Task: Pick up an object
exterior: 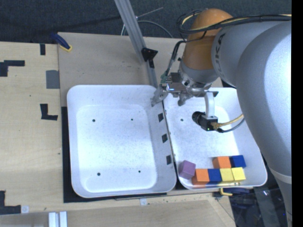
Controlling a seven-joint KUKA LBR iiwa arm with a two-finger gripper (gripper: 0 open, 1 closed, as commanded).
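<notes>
Candidate objects were a cluster of small blocks [218, 170] packed into the near end of the right bin [189, 141]: a purple block [188, 168] on the cluster's left by the inner wall, then a front row of orange block [202, 175], blue block [214, 175] and two yellow blocks [232, 174], with a second orange [221, 162] and a second blue [237, 161] just behind. They sat touching or nearly so, probably shoved there. That leaves little room to get in around any one, and the near rim crowds the front row. The purple block stood slightly apart, so it looked like the easiest pick. The gripper [180, 92] hung at the far end of the same bin, close to the wall shared with the left bin [113, 136], well apart from the blocks and carrying nothing I could see. Whether it was spread or closed couldn't be told from this angle. A black module [202, 120] with a cable hung off the wrist over bare bin floor. The orange band [206, 37] sat above it, with the arm coming in over the bin's right side. My read: the pick hadn't started, and the next move needed travel toward the near end plus descent. The bins sat side by side on the wooden surface [28, 141], and a slanted metal pole [130, 18] crossed behind.
</notes>
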